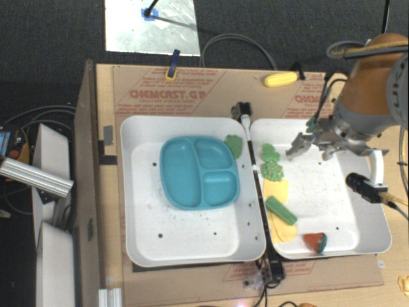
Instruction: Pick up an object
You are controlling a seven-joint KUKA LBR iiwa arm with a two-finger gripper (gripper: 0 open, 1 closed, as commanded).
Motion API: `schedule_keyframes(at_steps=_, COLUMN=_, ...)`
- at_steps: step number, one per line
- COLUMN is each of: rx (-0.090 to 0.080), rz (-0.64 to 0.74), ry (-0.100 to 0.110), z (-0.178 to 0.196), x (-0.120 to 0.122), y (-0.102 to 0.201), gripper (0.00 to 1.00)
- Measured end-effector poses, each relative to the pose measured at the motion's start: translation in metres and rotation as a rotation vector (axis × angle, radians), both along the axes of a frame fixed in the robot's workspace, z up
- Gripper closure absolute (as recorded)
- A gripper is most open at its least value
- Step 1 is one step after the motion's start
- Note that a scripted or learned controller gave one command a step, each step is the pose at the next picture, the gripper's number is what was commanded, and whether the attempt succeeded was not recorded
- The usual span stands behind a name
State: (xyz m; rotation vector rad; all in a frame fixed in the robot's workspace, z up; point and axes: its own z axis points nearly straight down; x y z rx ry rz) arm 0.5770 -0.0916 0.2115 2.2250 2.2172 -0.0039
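Observation:
My gripper (313, 149) hangs over the back of the right bin (358, 226), its two grey fingers spread open with nothing between them. Left of it, along the bin's left side, lie a small green leafy piece (268, 152), a green bumpy cluster (273, 169), a yellow slab (276, 189), a green stick (281, 210) and a second yellow piece (285, 231). A red piece with a teal end (315, 240) sits near the front wall. The left bin (144, 235) holds a blue divided plate (198, 171) and a green piece (234, 145).
A yellow banana-shaped object (280, 78) lies on the cardboard behind the bins. A black part with a cable (364, 187) juts over the right bin's right side. The arm's orange band (377, 75) looms at the upper right. A divider rail (257, 184) separates the bins.

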Motion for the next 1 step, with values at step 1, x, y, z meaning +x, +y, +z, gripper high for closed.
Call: schedule_keyframes(at_steps=1, rx=0.004, rz=-0.001, ry=0.013, z=-0.1016, x=-0.0826, y=-0.0236, gripper=0.0)
